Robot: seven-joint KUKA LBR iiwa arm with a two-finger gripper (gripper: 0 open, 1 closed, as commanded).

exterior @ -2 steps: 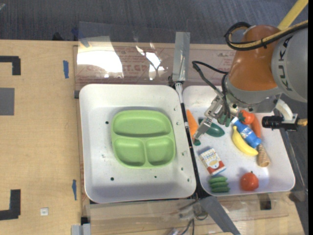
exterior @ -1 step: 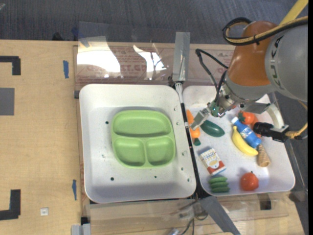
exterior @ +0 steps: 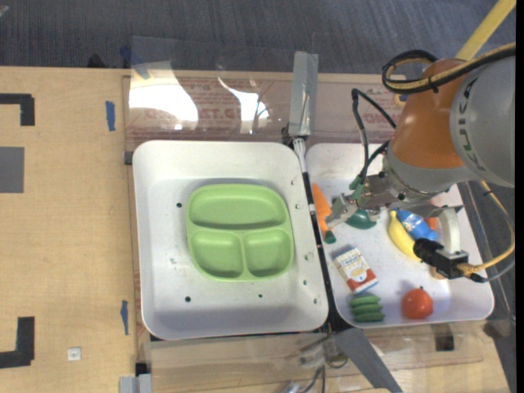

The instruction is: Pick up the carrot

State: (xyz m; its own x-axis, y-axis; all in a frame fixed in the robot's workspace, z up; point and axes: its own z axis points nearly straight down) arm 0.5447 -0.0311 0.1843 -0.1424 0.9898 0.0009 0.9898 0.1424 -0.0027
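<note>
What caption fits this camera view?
Claw hovers by the carrot in the right bin; green tray sits in the left.

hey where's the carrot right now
The carrot lies in the right bin, along its left wall by the divider, with the end effector just to its right and the small carton below it.

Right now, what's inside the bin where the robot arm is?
In the right bin: a carrot by the left wall, a banana, a small carton, green pods and a tomato. The arm covers the bin's back part.
</note>
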